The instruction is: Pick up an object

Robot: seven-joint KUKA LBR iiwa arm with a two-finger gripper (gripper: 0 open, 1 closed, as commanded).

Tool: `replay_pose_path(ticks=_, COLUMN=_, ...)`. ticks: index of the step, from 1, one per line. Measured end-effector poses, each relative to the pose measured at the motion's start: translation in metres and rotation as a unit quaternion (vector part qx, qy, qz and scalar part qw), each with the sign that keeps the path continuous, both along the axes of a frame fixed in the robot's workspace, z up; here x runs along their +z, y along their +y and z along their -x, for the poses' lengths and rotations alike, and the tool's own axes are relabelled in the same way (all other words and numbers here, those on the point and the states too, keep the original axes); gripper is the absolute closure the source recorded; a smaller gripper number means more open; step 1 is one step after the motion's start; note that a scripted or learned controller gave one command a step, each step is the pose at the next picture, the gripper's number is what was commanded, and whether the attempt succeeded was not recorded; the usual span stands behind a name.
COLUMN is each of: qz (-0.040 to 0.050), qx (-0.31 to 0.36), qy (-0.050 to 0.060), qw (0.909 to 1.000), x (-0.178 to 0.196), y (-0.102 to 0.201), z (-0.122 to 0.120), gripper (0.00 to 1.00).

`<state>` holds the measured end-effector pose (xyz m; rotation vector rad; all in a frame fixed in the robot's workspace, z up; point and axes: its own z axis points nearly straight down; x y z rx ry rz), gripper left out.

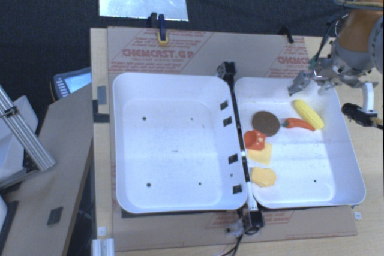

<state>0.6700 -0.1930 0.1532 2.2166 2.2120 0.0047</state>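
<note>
Two shallow white bins side by side on a bench: left bin (174, 141) bare inside, right bin (336, 177) holds all the items, clustered in its upper-left part. Grey KUKA arm (360, 33) with an orange band comes in from the upper right; its gripper (309, 82) hangs over the right bin's far edge, above and apart from the items, nothing between its fingers; how far the jaws are open I cannot tell at this angle. Yellow corn cob (308, 114) lies tilted near the bin's upper right, closest to the gripper. Brown round disc (266, 123) left of it. Orange carrot-like piece (299, 124) between disc and corn. Yellow cheese-like slab (260, 154), yellow-orange lump (263, 177) below it, small red piece (255, 139) touching the slab's top.
</note>
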Motion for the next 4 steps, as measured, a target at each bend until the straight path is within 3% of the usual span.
replay_pose_path(ticks=1, qz=-0.0008, qx=0.003, qy=-0.001, qw=1.0000, x=0.082, y=0.003, z=-0.001, gripper=0.00)
replay_pose_path(ticks=2, qz=-0.0027, qx=0.002, qy=0.007, qw=1.0000, x=-0.077, y=-0.008, z=0.004, gripper=0.00)
replay_pose_path(ticks=3, qz=-0.0012, qx=0.003, qy=0.001, qw=1.0000, x=-0.056, y=-0.009, z=-0.001, gripper=1.00)
replay_pose_path(ticks=4, qz=-0.0023, qx=0.005, qy=0.000, qw=1.0000, x=0.039, y=0.050, z=-0.001, gripper=1.00)
